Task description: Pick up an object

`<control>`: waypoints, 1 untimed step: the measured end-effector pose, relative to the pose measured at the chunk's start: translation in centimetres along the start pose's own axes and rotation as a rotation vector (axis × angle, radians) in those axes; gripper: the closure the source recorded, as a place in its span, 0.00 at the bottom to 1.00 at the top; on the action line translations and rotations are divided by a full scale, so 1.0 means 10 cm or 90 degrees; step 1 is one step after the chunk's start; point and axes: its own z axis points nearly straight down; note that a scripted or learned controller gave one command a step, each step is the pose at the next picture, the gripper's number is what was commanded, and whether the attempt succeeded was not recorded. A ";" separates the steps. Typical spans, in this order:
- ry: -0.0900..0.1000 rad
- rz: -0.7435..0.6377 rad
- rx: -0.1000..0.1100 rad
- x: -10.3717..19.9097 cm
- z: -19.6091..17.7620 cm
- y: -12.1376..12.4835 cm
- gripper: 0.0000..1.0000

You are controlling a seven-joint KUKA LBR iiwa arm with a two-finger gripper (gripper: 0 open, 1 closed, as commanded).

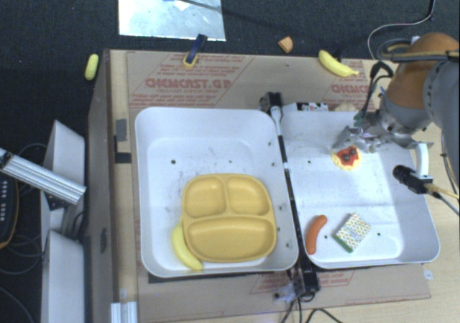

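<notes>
My gripper (361,137) hangs over the back part of the right bin (374,257), reaching in from the right. Just below and left of its tip lies a small yellow and red toy (347,157), touching or nearly touching it; I cannot tell which. An orange sausage (315,233) lies at the front left of that bin. Beside the sausage, to its right, sits a green and white patterned block (352,231).
The left bin (154,170) holds a yellow divided plate (228,216) with a banana (184,249) against its front left side. Outside the bins, a second banana (336,64), an orange bit (286,44) and a yellow piece (91,66) lie on the bench.
</notes>
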 end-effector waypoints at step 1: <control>0.000 0.000 0.000 -0.14 0.00 -0.03 0.00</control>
